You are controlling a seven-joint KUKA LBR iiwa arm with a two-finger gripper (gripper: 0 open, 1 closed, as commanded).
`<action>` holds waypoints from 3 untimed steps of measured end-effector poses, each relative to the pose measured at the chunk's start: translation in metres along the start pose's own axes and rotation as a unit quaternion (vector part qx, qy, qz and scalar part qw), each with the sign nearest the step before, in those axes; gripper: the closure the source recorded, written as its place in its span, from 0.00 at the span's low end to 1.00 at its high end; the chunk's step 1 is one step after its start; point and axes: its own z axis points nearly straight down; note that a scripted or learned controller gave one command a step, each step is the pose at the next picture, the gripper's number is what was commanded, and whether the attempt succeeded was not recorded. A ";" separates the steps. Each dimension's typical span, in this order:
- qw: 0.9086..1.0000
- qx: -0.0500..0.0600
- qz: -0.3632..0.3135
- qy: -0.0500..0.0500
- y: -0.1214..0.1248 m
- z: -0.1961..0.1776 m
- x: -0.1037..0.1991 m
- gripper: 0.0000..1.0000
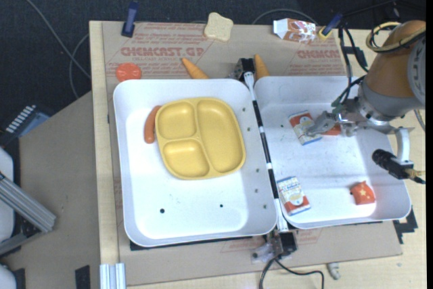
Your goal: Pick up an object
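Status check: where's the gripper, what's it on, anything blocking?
Gripper low in right bin, over red-white carton; grip unconfirmed. Second carton and red block lie apart. Nothing blocking.

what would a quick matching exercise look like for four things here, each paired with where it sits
Things:
1. yellow tray
2. sausage
3. bread slice
4. small red block

Places:
A. on the bench beyond the bins
B. near corner of the right bin
C. middle of the left bin
D. left bin, against the tray's left edge

Pairs: 1-C, 2-D, 3-A, 4-B
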 end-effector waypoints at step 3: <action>1.000 0.000 0.000 0.000 0.016 0.000 0.087 0.00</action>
